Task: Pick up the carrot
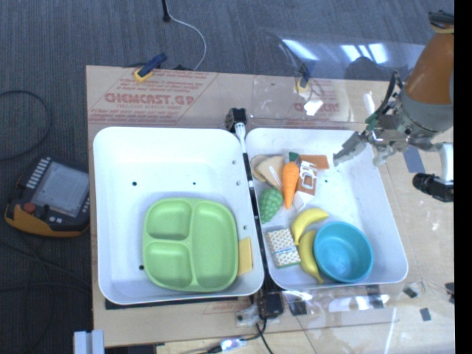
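Lying in right bin (383,198): carrot (290,182)

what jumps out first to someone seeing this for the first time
Probably the green divided plate filling the near part of the left bin, and the cluster of toy food in the right bin, where the orange carrot lies above a banana and a blue bowl. The gripper hovers right of the carrot.

Red block lettering, seen upside down and hard to read for certain, runs across the brown cardboard sheet (151,98) covering the tabletop's far edge
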Controlling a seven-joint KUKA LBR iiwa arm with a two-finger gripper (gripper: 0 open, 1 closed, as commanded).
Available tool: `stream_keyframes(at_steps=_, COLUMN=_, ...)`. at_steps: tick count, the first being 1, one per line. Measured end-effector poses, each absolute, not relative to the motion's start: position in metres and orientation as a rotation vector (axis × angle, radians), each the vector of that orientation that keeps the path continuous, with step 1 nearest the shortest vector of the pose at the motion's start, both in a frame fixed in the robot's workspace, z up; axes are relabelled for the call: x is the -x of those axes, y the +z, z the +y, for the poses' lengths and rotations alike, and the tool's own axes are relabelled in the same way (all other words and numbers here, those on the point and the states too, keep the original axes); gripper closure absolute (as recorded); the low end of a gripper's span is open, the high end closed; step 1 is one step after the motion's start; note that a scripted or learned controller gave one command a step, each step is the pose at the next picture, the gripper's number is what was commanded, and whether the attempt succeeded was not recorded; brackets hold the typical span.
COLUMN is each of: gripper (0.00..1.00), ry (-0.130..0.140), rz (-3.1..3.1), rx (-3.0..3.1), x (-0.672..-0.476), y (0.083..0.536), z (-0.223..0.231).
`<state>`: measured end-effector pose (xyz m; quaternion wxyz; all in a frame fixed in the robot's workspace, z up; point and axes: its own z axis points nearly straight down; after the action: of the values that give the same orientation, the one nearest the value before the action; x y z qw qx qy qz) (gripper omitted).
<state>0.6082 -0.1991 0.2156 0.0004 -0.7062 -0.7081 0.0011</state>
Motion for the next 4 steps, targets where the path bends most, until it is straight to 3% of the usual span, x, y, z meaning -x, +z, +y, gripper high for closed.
stream_keyframes(at_steps=1, gripper=0.00, ry=0.005, rz=-1.986, rx=2.439, x=-0.631, y=0.093, z=-0.116)
stream_keyframes(at_steps=2, gripper=0.00, ry=-0.007, rz=-2.084, rx=2.364, x=-0.558, y=0.091, z=-0.097)
stream_keyframes(at_steps=3, gripper=1.00, ry=-0.012, rz=-2.089, rx=2.369, x=-0.560, y=0.102, z=-0.098)
stream_keyframes(at_steps=4, gripper=0.00, ry=-0.011, rz=-2.088, rx=2.368, x=-0.560, y=0.101, z=-0.098)
